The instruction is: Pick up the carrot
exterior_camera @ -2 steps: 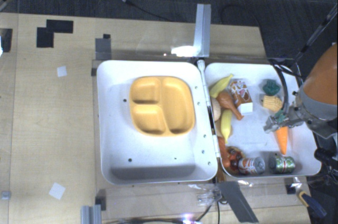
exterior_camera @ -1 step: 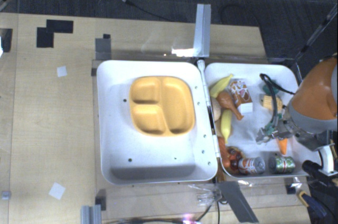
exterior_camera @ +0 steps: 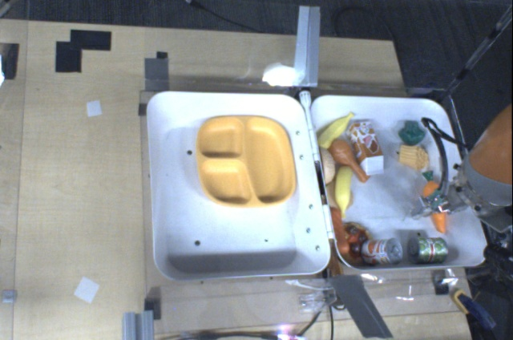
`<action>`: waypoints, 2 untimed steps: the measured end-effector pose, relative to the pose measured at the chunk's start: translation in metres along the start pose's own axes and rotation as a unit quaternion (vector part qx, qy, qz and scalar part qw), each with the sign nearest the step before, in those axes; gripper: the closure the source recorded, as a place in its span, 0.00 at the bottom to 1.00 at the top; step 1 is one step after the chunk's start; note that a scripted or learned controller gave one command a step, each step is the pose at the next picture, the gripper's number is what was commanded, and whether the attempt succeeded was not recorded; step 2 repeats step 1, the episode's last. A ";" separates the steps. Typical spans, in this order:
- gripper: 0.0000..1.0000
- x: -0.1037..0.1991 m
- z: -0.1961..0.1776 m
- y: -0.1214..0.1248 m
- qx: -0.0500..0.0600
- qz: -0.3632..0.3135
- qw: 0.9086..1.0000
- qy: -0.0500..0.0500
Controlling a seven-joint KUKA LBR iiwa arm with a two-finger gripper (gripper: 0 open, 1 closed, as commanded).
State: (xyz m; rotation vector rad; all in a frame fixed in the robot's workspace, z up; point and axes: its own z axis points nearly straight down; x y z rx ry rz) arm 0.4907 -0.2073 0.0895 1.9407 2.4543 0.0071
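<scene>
Carrot (exterior_camera: 438, 210) lay near the right edge of the right bin (exterior_camera: 385, 234), orange pieces showing on both sides of my gripper (exterior_camera: 437, 206). My gripper sat right at it, though I could not tell its state. Two cans (exterior_camera: 409, 250) lay nearby along the front wall.

wooden bench (exterior_camera: 72, 202) under two white bins (exterior_camera: 172, 250)

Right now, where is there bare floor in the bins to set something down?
Left bin: bare floor all around the yellow divided plate, widest along its near edge. Right bin: crowded; one small patch between the chicken drumstick and the gripper.
</scene>
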 end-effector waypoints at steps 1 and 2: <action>1.00 0.048 -0.066 0.036 0.002 0.086 0.996 0.002; 1.00 0.048 -0.066 0.036 0.002 0.086 0.996 0.002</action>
